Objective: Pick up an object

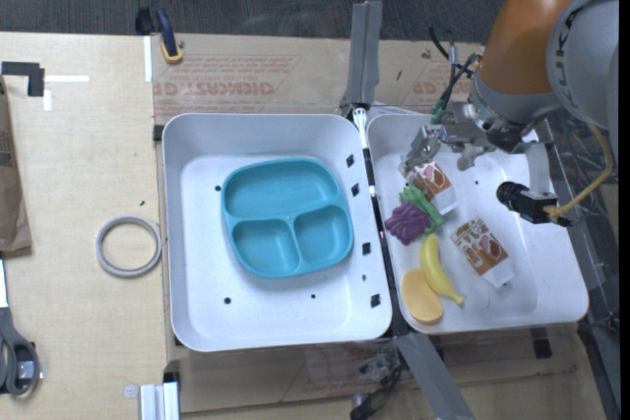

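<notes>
Bench bears two bins, tape ring.

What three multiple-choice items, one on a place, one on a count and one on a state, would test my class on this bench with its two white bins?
1. Where does the blue divided tray lie?
A. In the left bin
B. In the right bin
C. On the bench outside the bins

2. How many compartments does the tray have?
A. Two
B. Three
C. Four

3. How is the banana lying?
A. Held up by the gripper
B. Inside the tray
C. On the floor of the right bin, beside the orange piece

Answers:
1 A: the tray sits on the left bin's floor.
2 B: one wide section above two smaller ones.
3 C: it rests in the right bin, well below the gripper, which hovers at that bin's top.
</notes>
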Robot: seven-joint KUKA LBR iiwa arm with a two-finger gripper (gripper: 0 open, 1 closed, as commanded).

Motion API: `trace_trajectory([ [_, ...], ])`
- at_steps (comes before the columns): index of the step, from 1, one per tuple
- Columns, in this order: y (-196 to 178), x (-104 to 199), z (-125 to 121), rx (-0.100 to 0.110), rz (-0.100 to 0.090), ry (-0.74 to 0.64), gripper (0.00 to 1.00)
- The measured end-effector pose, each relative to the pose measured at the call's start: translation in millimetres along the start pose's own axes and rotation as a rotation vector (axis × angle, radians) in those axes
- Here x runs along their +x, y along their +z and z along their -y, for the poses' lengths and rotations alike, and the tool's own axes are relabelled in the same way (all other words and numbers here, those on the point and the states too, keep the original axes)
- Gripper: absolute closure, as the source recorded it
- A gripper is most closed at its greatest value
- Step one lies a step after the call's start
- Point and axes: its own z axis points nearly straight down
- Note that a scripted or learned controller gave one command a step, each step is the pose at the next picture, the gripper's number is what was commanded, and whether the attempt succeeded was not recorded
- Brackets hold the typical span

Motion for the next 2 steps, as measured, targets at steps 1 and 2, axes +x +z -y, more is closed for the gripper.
trace_trajectory([
  [1, 97.8, -30.0, -24.4, -0.005, -0.001, 0.052, 0.00],
  [2, 92.2, -31.8, -24.0, 0.000, -0.001, 0.056, 1.00],
])
